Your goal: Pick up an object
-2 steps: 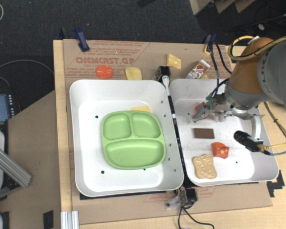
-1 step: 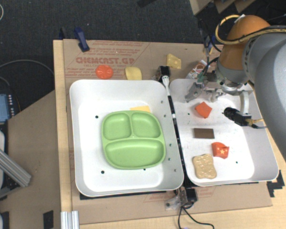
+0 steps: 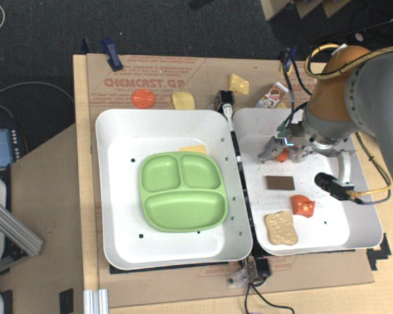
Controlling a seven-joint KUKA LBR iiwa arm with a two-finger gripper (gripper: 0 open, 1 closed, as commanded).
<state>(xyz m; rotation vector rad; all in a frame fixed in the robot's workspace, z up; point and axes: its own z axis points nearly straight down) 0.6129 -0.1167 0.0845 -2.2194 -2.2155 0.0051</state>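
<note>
- The tool (image 3: 283, 150) is low in the right bin (image 3: 360, 234), near its upper middle, with the grey arm (image 3: 370, 90) reaching in from the right.
- Its fingers look spread fairly wide, one tip toward the left and one toward the right, with a small orange piece (image 3: 283, 155) showing between them at floor level.
- Whether that piece is actually clamped I can't tell; it looks straddled, not lifted, so I judge the grasp is not yet made.
- Other candidates in the same bin: a brown block (image 3: 280, 183) just below the tool, a red piece (image 3: 303, 206) further down, and a tan cracker (image 3: 280, 228) near the front edge.
- The left bin (image 3: 118, 241) carries a green tray (image 3: 182, 191) with a yellow piece (image 3: 194, 149) at its top edge; these are well apart from the tool.
- To do this step well: keep the orange piece centred between the fingers before closing, so it isn't pushed out sideways.
- Close fully and squarely; the piece is small and low, so the tips should be right at the bin floor.
- Lift straight up, and slowly, so a weak pinch shows itself early.
- The brown block sits near, so avoid drifting toward it while closing.
</note>
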